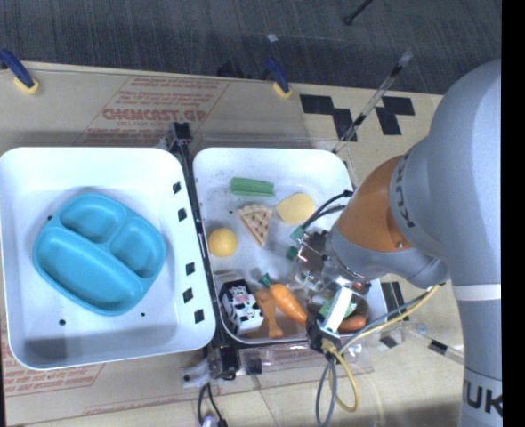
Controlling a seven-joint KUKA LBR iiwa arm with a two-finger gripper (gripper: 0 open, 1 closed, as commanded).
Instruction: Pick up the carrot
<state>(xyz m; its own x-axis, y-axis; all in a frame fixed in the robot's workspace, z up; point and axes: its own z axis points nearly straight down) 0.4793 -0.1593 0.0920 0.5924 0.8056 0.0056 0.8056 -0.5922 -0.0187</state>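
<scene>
Carrot [286, 302] lies in the right-hand bin [211, 163] near its front edge, long axis slanting from the leafy end at upper left toward the bin's front right corner. The gripper [320, 283] hovers just beside it; the grasp looks not yet made, and its state cannot be told.

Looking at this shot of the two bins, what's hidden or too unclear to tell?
- Gripper fingers: blocked by the wrist; contact with the carrot unclear.
- Right bin near-right corner: covered by the arm.
- Small black-and-white item: too small to identify.
</scene>
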